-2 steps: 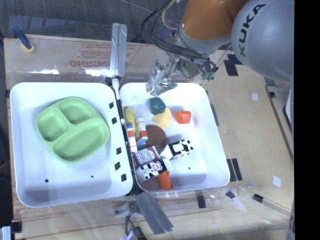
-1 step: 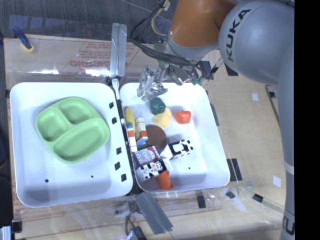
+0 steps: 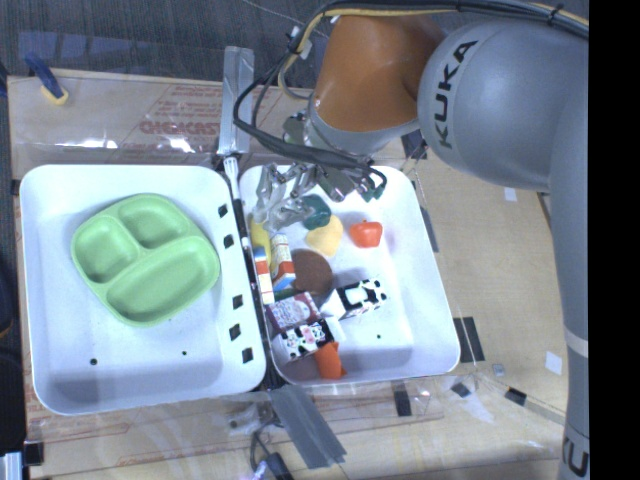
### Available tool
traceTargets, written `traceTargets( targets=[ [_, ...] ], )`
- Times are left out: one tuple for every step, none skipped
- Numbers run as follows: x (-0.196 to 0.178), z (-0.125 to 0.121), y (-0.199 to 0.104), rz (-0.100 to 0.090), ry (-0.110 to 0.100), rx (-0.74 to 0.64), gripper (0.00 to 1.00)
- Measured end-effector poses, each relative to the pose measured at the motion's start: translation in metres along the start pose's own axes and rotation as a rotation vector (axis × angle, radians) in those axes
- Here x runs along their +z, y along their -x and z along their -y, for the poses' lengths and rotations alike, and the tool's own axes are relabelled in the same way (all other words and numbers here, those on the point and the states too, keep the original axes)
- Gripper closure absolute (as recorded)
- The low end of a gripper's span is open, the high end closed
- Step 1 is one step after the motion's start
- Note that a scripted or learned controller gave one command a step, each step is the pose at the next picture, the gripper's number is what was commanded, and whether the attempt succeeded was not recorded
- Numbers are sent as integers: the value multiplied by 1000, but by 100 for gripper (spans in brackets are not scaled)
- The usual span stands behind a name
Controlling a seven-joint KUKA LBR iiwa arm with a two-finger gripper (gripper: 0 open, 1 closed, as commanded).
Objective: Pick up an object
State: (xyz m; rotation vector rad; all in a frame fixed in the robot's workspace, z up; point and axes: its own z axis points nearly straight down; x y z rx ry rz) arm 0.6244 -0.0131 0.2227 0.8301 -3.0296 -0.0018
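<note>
The desk [image 3: 110, 118] is papered with a taped-down printed sheet, and on it sit two shallow white bins side by side. The left bin [image 3: 60, 368] carries a green divided plate [image 3: 146, 257]; the right bin [image 3: 425, 298] holds all the clutter. The gripper [image 3: 283, 196] hangs low over the far left corner of the right bin, just beside the dividing wall, and whether it is apart or closed I cannot tell (the metalwork there is a tangle from this angle).

Anything here could be the object to pick, and all of it lies in the right bin: a dark teal piece [image 3: 316, 209] touching the gripper's metalwork, a yellow lump [image 3: 323, 236] and an orange-red piece [image 3: 366, 233] just beyond, a brown disc [image 3: 310, 271], a black-and-white cow toy [image 3: 360, 297] and an orange cylinder [image 3: 329, 362] near the front wall.

The risk, as I judge it, is crowding. The things along the left wall touch or overlap, so a closing grip may catch two at once or nudge one aside and come up with nothing. The wall itself is close enough to foul the gripper. Open room lies on the right half of that bin, around the cow toy, where an approach would be cleaner.
</note>
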Motion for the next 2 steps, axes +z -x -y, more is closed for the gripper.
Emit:
traceTargets(
  targets=[
    [32, 73, -86, -1, -3, -108, 100],
    [-25, 46, -59, 5, -4, 135, 100]
  ],
)
